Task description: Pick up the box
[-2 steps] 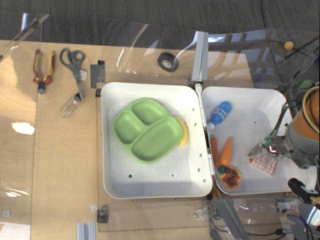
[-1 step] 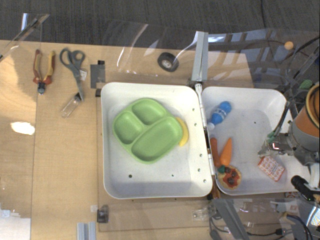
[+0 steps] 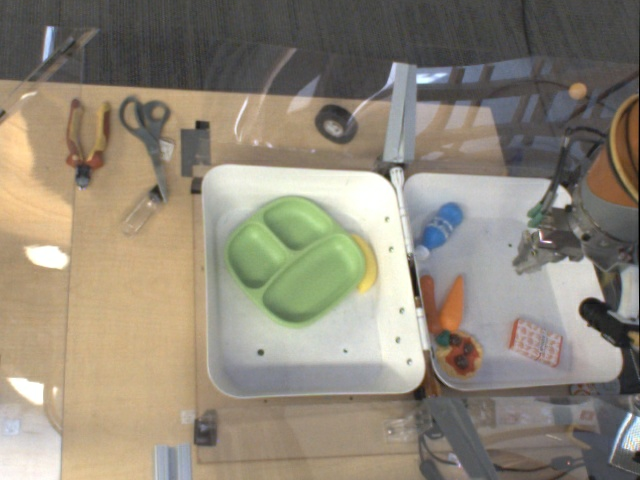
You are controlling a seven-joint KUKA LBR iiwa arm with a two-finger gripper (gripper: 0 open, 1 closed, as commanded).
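Note:
The box (image 3: 536,341) is small, flat and orange-red with a white pattern. It lies in the right bin (image 3: 495,203) near the front right corner. My gripper (image 3: 532,251) hangs over the same bin, up and back from the box, with a clear gap of bin floor between them. Nothing shows in the gripper. The grey arm with its orange band (image 3: 612,173) comes in from the right edge.
In the right bin a blue bottle (image 3: 441,224), an orange carrot (image 3: 452,303) and a toy pizza slice (image 3: 459,350) lie along the left wall. The left bin (image 3: 300,368) holds a green divided plate (image 3: 297,259) over a yellow piece (image 3: 367,268). Pliers (image 3: 84,140), scissors (image 3: 150,133) and tape (image 3: 336,123) rest on the bench.

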